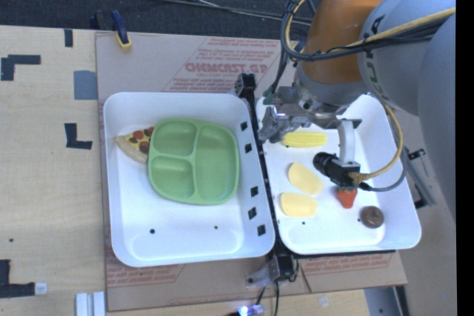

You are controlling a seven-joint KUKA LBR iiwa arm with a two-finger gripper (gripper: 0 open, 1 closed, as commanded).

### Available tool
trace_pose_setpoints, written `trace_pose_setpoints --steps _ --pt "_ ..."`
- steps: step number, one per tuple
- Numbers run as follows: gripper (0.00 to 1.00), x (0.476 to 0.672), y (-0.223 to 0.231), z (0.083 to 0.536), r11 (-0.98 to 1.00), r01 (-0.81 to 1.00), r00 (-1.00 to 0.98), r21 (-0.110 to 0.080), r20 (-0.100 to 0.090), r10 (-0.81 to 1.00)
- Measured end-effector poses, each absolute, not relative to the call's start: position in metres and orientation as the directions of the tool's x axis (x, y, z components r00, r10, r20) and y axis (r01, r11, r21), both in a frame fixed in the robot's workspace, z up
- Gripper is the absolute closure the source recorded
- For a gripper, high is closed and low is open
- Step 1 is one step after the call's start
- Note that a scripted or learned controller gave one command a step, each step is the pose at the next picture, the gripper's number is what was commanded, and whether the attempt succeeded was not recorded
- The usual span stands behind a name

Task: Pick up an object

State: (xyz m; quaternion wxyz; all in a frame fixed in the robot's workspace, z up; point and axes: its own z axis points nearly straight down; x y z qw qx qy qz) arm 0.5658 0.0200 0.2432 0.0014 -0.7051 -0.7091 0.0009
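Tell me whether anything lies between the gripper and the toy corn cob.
Nothing visible does. The gripper sits right at the end of the corn cob nearest the wall between the bins. The two yellow slices lie apart from it, toward the bin's front.

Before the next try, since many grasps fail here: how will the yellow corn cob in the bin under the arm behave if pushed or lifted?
The corn cob is long and rounded, so a sideways push would probably roll it across the flat floor of the bin. It looks like a moulded toy: likely stiff and light. Its smooth-looking surface may slip.
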Motion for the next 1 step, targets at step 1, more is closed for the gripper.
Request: trace_pose_setpoints --steps 1 --pt "1.0 0.5643 0.0833 0.2381 0.008 1.0 -0.008 -0.003 0.001 1.0"
